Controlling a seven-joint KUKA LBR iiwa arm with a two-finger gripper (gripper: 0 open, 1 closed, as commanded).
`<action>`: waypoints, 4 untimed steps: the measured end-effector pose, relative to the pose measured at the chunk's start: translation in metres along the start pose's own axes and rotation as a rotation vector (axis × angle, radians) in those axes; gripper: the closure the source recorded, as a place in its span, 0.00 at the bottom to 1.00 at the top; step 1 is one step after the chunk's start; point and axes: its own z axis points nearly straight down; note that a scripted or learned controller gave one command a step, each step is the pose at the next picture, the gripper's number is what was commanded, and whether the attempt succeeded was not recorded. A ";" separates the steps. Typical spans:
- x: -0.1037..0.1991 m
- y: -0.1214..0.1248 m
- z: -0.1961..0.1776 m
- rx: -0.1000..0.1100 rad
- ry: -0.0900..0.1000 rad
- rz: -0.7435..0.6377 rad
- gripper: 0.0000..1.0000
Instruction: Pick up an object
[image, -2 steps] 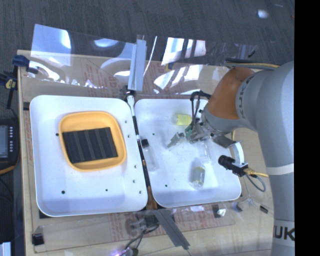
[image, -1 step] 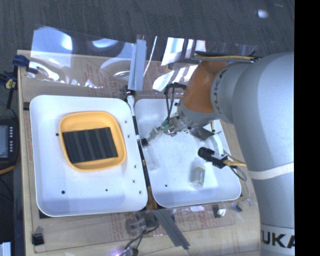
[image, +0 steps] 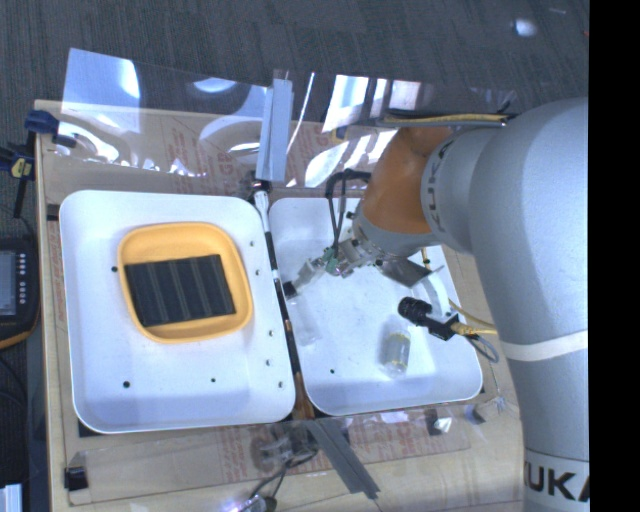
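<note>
The gripper (image: 327, 264) is over the right bin (image: 345, 375) near its left wall, apart from a small clear jar (image: 396, 350); spread or closed, I cannot tell

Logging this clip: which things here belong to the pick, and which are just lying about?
Job: gripper; small jar in right bin; yellow tray in left bin.
Lying about: pendant at left edge; clear sheet behind the bins.
</note>
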 end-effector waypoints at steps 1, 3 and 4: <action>0.012 0.002 -0.005 0.011 0.027 -0.013 1.00; -0.101 0.023 0.016 0.019 0.043 0.126 1.00; -0.106 0.025 -0.085 0.019 0.042 0.155 1.00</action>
